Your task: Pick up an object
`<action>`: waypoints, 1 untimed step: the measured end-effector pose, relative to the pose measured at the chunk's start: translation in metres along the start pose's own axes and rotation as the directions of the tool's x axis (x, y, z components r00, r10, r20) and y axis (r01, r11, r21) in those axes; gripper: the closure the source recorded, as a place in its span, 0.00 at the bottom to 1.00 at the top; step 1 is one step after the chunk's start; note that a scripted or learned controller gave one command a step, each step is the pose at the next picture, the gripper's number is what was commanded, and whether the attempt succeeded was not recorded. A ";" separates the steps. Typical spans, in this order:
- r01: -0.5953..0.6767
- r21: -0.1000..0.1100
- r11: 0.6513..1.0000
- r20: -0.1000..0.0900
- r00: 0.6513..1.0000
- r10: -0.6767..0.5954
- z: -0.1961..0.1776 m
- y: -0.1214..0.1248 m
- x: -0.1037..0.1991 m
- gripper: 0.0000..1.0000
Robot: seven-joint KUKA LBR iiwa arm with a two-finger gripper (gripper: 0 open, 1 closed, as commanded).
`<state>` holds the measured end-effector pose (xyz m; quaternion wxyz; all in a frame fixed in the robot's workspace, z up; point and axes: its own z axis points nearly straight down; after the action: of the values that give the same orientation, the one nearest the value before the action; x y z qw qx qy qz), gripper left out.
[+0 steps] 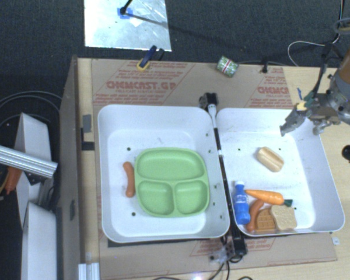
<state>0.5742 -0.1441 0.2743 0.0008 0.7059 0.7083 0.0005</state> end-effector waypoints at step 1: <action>-0.002 0.003 1.000 0.000 1.000 0.002 0.108 0.005 -0.021 0.00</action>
<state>0.5791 -0.1650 0.1660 -0.0004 0.7067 0.7075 -0.0004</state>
